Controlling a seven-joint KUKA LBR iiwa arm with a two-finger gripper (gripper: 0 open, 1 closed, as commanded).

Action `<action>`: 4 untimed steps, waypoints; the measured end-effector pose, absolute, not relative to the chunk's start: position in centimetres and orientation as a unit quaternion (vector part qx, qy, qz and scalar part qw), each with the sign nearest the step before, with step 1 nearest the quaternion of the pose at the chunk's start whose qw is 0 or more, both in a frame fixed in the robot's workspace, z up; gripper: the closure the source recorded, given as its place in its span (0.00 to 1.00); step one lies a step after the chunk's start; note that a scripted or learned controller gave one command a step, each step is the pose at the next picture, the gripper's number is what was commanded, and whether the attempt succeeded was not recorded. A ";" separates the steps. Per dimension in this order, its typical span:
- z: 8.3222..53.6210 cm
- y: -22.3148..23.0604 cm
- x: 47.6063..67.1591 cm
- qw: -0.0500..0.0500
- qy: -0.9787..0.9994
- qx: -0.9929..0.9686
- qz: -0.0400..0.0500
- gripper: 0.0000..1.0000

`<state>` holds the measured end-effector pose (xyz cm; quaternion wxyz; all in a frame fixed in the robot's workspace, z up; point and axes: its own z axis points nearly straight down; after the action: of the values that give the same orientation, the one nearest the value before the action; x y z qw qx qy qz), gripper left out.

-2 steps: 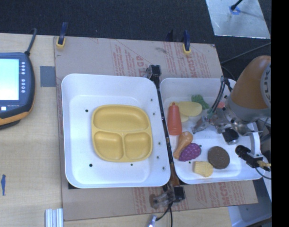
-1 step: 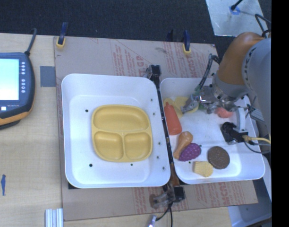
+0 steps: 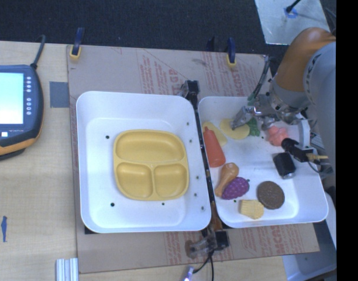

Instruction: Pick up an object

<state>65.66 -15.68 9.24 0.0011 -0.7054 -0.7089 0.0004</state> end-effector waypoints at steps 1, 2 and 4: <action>9.2 -17.2 57.4 0.001 -0.709 -0.705 0.002 0.00; 9.2 -15.8 64.3 0.001 -0.708 -0.706 0.000 0.00; 9.2 -16.3 65.6 0.002 -0.709 -0.705 0.001 0.00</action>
<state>65.62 -16.29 9.21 0.0016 -0.7053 -0.7089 0.0008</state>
